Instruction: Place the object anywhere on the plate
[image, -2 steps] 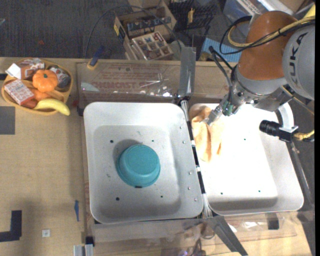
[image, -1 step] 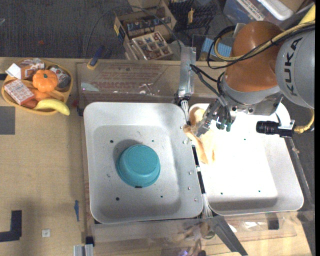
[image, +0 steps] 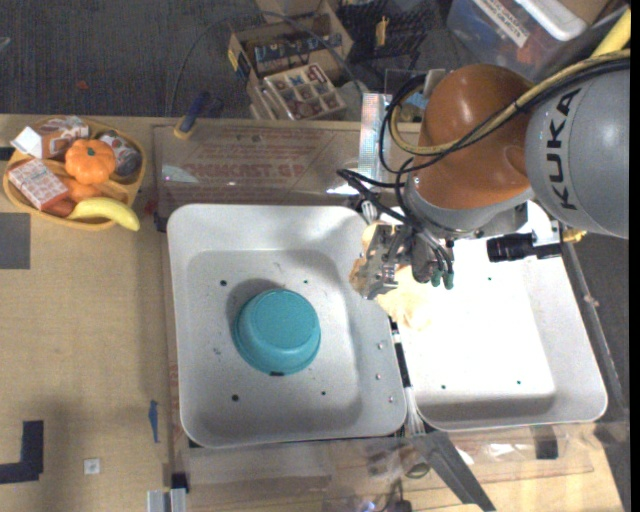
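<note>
A teal round plate (image: 278, 330) lies upside-down-looking in the middle of the left white bin (image: 200, 250). My gripper (image: 374, 272) hangs over the ridge between the two bins, to the upper right of the plate and apart from it. A pale cream object (image: 412, 306) lies just below and to the right of the gripper, at the left edge of the right bin (image: 540, 380). A tan, blurred shape sits at the gripper's tip; I cannot make out whether it is part of the gripper or something held.
The grey arm with its orange band (image: 470, 130) covers the top of the right bin. A bowl of toy fruit (image: 75, 175) stands on the bench at far left. Boxes and clutter (image: 295, 70) lie beyond the bins.
</note>
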